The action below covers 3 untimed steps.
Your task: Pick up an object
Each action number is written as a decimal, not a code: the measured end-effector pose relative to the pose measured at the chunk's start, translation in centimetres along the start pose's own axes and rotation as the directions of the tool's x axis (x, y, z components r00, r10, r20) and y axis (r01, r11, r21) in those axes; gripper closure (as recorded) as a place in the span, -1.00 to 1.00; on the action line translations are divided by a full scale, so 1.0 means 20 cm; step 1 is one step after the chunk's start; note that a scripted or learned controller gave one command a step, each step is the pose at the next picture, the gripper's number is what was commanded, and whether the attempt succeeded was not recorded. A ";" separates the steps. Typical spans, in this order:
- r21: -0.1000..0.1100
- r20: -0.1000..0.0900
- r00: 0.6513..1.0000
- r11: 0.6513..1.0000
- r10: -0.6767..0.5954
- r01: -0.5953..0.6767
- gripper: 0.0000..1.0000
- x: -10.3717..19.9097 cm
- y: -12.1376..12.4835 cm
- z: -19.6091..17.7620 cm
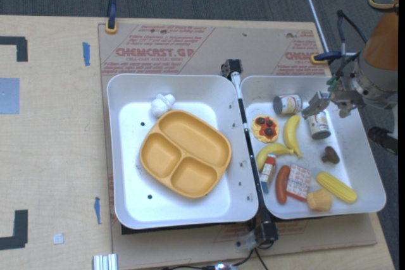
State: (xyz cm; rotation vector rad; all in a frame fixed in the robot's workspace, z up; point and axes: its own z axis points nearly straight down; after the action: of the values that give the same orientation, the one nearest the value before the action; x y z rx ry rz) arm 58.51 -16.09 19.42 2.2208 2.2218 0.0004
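Scanning from the left, the left bin (120, 155) holds a yellow divided plate (185, 153) and a small white object (162, 104) at its upper rim. The right bin (373, 190) holds the candidate items: a toy pizza (264, 128), two bananas (292, 134), a ketchup bottle (267, 170), a sausage (282, 183), a corn cob (336, 186) and two cans (287, 104). The gripper (329, 100) hovers over the upright can (319, 125) at the bin's upper right. Whether the jaws are open or closed cannot be determined. No item is lifted; the pick remains to be done.
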 end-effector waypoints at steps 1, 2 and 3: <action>-0.002 0.001 1.000 1.000 0.001 -0.001 -1.00 0.12 -0.16 0.54; -0.001 -0.002 1.000 1.000 -0.001 0.001 -1.00 0.32 -0.15 0.54; -0.005 0.000 1.000 1.000 0.001 -0.001 1.00 0.32 -0.14 0.49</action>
State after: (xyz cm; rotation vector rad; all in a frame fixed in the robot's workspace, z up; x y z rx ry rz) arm 55.67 -9.76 9.69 2.2190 2.2178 0.0060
